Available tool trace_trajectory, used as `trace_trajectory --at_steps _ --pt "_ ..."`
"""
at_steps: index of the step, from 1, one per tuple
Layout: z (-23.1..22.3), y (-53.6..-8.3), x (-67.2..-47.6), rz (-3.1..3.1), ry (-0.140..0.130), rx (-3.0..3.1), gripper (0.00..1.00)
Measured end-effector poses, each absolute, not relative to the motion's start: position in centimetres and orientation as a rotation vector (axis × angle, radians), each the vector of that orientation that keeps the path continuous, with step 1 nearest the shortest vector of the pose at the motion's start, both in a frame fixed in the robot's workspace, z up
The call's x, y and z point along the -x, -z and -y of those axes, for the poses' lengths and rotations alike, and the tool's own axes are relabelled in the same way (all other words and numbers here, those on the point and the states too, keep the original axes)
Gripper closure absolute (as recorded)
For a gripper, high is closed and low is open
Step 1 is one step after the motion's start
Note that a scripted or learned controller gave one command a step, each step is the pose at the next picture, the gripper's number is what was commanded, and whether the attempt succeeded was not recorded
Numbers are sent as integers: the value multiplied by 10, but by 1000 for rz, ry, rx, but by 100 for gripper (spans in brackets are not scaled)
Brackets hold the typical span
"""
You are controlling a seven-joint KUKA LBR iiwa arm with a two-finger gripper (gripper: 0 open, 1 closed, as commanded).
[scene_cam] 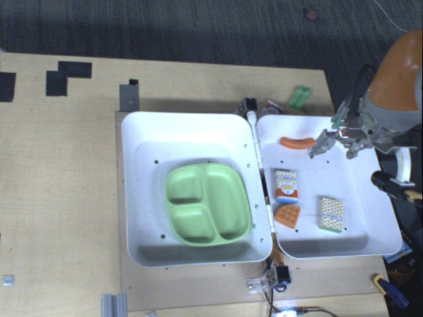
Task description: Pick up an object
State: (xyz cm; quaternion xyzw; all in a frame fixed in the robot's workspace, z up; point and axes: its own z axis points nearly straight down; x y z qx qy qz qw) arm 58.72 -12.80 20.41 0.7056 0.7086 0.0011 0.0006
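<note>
The right bin [377, 233] holds an orange-red sausage [297, 142] at its back, a small white carton [285, 183], a brown waffle piece [287, 216] and a yellow patterned packet [330, 213]. My gripper [336, 148] hangs over the back of this bin, just right of the sausage. Its two fingers [320, 146] are spread open and nothing sits between them. The orange band of the arm [396, 71] rises behind it at the right edge.
The left bin [142, 177] holds a green divided plate [208, 202]. A green object [299, 98] lies on the bench behind the right bin. A black clamp [250, 105] sits where the bins meet at the back.
</note>
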Motion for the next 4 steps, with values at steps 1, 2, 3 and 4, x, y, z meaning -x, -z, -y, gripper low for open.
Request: trace_trajectory --at_steps 1,2,3,4 --pt "142 -94 -542 -2222 -5 -2216 0" --pt "141 -105 -543 -2222 -7 -2215 100" --pt "141 -104 -542 -2222 -7 -2214 0" --pt "169 -87 -501 -2218 -5 -2214 0"
